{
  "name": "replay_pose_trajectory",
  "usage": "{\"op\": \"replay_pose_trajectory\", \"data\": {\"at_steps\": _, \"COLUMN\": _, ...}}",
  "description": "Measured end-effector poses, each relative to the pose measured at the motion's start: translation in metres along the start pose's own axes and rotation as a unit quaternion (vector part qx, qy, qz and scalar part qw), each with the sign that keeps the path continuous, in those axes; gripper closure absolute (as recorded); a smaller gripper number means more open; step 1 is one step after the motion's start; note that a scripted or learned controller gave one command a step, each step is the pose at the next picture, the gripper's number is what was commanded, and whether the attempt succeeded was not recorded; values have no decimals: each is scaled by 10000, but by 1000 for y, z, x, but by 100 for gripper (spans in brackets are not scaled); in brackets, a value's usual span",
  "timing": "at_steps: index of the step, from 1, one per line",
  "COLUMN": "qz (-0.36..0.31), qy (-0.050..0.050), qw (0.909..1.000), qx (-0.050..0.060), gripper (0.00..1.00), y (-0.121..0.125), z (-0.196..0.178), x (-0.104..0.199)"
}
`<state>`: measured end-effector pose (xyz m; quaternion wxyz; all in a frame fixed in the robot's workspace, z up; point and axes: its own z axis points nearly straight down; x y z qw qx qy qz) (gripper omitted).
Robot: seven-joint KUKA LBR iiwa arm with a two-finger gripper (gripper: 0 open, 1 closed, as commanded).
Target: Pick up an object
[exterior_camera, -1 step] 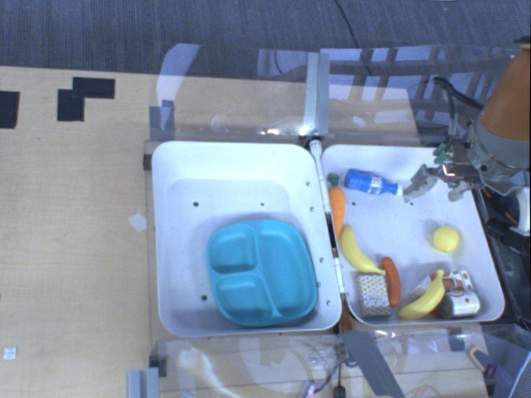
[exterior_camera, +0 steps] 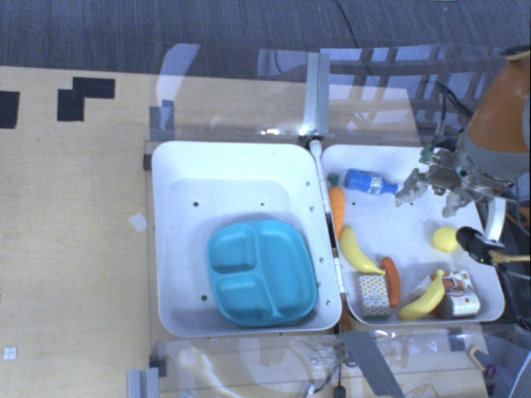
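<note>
open gripper (exterior_camera: 431, 196) above right bin (exterior_camera: 415, 235)

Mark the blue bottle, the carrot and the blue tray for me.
blue bottle (exterior_camera: 370, 182), camera view, middle of its body.
carrot (exterior_camera: 337, 210), camera view, middle of its length.
blue tray (exterior_camera: 262, 270), camera view, central divider.

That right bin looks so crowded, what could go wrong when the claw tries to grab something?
The gripper hovers over the right bin, holding nothing. Risks:
1. The blue bottle and the lemon are rounded, so either might roll or slip away.
2. The sausage, the sponge and two bananas lie packed together, so the fingers may snag a neighbour or close on none.
</note>
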<state>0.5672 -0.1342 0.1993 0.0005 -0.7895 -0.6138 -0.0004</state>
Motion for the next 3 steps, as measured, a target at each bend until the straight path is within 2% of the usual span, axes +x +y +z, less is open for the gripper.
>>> {"op": "replay_pose_trajectory", "data": {"at_steps": 1, "qz": -1270, "qy": -12, "qw": 9919, "qx": -20, "gripper": 0, "y": 8, "z": -55, "x": -32}}
{"op": "replay_pose_trajectory", "data": {"at_steps": 2, "qz": -1300, "qy": -12, "qw": 9915, "qx": -39, "gripper": 100, "y": 10, "z": -65, "x": -30}}
{"op": "replay_pose_trajectory", "data": {"at_steps": 3, "qz": -2235, "qy": -19, "qw": 9747, "qx": -32, "gripper": 100, "y": -3, "z": -155, "x": -27}}
